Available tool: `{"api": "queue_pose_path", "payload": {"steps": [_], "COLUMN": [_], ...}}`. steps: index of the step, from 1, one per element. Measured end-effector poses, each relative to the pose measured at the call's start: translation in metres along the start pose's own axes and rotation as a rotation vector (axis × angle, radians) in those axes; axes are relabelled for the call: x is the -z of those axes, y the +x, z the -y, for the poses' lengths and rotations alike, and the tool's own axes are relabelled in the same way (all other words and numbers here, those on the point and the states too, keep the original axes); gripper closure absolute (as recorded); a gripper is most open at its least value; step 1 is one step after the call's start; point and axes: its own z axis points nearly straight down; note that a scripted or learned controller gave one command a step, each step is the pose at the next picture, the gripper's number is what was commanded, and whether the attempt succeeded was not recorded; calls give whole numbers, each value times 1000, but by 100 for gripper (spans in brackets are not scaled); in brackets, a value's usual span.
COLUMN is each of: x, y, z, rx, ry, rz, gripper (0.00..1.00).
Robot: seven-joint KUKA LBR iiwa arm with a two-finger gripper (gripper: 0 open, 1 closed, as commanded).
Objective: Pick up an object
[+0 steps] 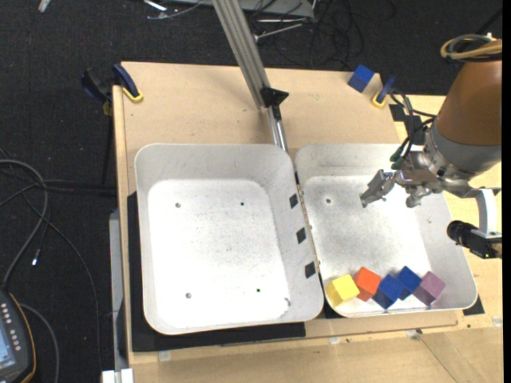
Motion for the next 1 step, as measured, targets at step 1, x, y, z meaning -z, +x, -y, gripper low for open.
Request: {"api": "queue_pose_path", "payload": {"steps": [1], "x": [0], "y": [0], "z": [0], "rx": [0], "ry": [0], "rz": [0], "gripper": [0]}}
